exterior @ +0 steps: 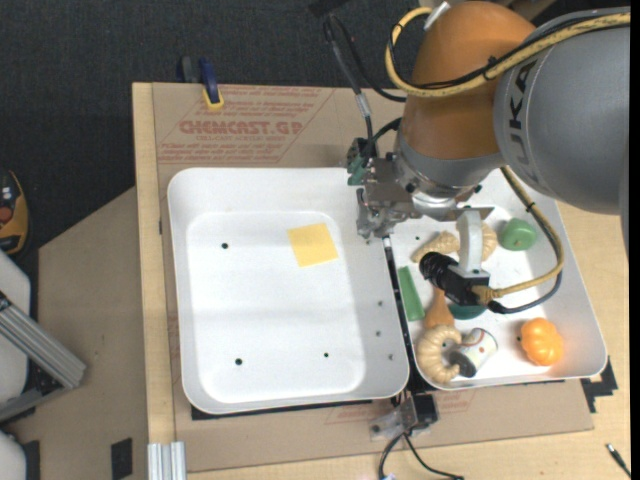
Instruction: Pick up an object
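Note:
My gripper (373, 218) hangs over the seam between the two bins, at the far left corner of the right bin (592, 340). A flat yellow square slice (313, 244) lies in the left bin (180, 268), a short way left of the gripper. In the right bin a green stick (410, 293) lies along the left wall just below the gripper. A tan bread-like piece (438, 244) sits to the gripper's right, partly covered by the wrist. Nothing shows between the gripper and any object.
The right bin also holds a green ball (518, 234), a small orange pumpkin (541, 340), a curled tan roll (441, 351), an orange carrot-like piece (438, 310) and a small white item (481, 344). The big arm covers the bin's far part. Cardboard lies under both bins.

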Motion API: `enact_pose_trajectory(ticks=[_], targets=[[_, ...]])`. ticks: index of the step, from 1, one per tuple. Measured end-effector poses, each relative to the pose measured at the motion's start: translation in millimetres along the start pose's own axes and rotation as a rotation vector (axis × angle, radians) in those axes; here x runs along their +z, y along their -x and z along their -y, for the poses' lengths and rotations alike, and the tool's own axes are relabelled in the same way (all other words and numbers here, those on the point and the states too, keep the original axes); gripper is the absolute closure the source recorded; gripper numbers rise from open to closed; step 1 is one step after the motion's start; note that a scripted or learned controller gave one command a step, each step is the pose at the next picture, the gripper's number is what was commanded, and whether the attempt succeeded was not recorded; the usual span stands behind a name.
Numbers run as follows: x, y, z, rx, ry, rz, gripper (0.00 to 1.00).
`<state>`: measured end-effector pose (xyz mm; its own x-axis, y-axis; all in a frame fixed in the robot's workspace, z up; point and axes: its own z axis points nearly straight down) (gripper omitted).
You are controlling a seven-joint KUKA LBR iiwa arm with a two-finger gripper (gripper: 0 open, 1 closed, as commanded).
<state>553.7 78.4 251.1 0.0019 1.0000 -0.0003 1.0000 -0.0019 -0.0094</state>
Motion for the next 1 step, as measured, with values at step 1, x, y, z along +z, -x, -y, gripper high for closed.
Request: enact_pose_trajectory(ticks=[1], targets=[[40.8,9.7,21.3,0.000,0.001,0.000,1.00]])
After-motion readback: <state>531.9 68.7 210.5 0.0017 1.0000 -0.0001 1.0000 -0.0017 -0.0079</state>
